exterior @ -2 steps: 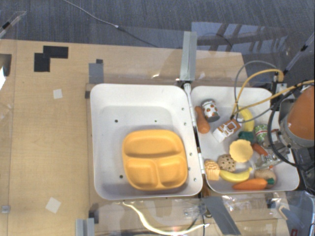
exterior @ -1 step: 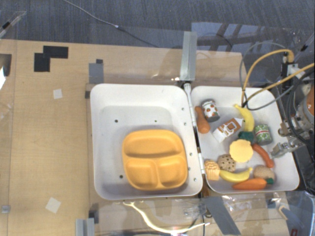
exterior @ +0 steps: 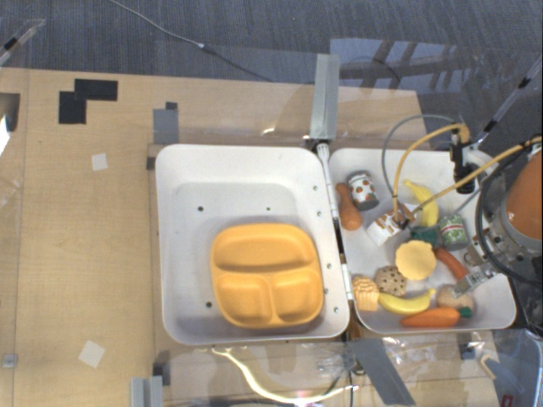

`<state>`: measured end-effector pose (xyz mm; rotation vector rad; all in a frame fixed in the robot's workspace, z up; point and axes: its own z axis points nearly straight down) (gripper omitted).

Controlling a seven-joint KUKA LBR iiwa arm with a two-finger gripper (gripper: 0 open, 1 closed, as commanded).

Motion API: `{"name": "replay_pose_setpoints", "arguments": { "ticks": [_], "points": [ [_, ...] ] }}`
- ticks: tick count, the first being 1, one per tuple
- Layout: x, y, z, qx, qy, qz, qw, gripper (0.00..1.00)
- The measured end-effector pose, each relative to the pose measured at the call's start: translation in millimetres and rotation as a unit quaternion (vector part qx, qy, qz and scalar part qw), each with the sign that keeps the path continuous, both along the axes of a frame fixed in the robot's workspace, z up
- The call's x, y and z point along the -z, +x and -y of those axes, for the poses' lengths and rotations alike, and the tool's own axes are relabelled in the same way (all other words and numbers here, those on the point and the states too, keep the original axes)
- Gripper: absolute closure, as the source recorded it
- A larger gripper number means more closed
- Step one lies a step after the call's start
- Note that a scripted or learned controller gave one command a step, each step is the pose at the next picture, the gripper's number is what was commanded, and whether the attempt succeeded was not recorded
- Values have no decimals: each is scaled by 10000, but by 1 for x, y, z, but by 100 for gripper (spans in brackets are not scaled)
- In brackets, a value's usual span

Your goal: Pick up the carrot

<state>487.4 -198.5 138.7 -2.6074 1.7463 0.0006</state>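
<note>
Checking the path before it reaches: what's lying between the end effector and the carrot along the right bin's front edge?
In the camera view, nothing: the end effector sits just above the carrot, with a banana to the left.

Orange carrot (exterior: 433,317) (yellow tray (exterior: 266,273))

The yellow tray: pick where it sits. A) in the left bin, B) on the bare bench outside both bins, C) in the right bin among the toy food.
A: the yellow tray lies on the floor of the left bin, apart from the toy food, which is in the right bin.
</note>
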Motion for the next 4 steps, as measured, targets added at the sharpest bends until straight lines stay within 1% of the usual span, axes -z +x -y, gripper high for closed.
{"name": "replay_pose_setpoints", "arguments": {
  "ticks": [1,2,3,4],
  "points": [
    [-129,2,-14,-2643,-29,38,9644,100],
    [-139,3,-15,-2627,-12,51,9649,100],
    [-152,20,7,-3890,-34,46,9212,100],
    [-199,26,-23,-3897,-33,50,9209,100]
  ]
}}
